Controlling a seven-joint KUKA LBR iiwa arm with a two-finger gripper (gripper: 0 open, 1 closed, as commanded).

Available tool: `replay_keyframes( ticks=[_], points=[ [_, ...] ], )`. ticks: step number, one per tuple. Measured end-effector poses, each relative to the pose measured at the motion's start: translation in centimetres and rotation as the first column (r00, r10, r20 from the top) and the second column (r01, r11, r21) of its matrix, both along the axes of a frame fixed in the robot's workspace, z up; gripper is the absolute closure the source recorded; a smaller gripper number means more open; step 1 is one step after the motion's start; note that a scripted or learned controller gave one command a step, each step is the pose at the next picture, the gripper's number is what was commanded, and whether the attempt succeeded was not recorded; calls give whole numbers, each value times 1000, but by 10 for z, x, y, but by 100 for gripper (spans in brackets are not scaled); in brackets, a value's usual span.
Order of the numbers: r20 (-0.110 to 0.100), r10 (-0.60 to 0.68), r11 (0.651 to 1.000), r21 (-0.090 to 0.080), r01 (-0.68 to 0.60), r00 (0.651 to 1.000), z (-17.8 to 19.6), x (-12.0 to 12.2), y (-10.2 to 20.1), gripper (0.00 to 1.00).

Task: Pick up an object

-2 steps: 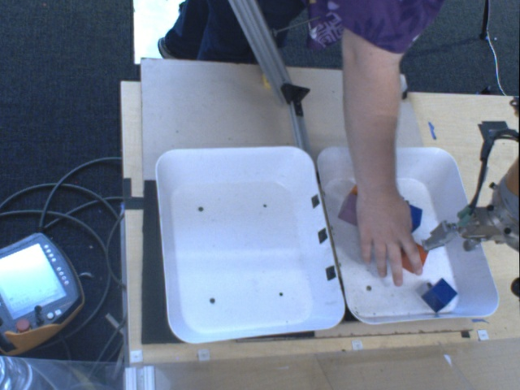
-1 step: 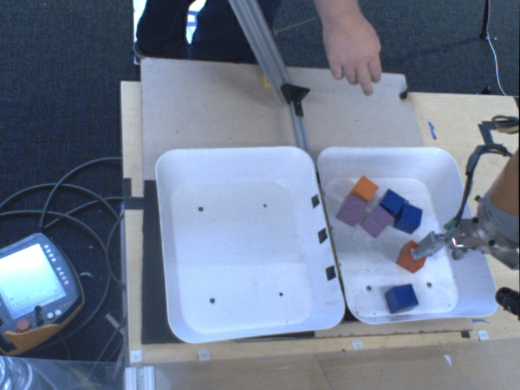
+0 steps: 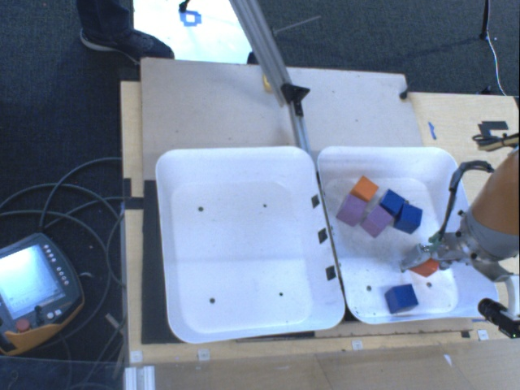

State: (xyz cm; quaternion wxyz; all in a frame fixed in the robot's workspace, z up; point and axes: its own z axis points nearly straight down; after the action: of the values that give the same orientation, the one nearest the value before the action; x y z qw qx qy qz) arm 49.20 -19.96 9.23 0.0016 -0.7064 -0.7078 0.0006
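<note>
A: We have the gripper [image 3: 421, 260] low in the right bin [image 3: 443, 162], at four o'clock, touching an orange block [image 3: 427, 269]. Whether it pinches, we cannot tell.

B: Next we should lift straight. A blue cube [image 3: 400, 297] sits near at seven o'clock; the cluster [image 3: 378, 207] lies apart at eleven.
</note>
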Motion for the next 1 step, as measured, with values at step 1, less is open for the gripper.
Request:
replay_keyframes(
  ticks=[1],
  points=[
    [6,2,1000,-2,-2,1000,13,2,-1,100]
  ],
)
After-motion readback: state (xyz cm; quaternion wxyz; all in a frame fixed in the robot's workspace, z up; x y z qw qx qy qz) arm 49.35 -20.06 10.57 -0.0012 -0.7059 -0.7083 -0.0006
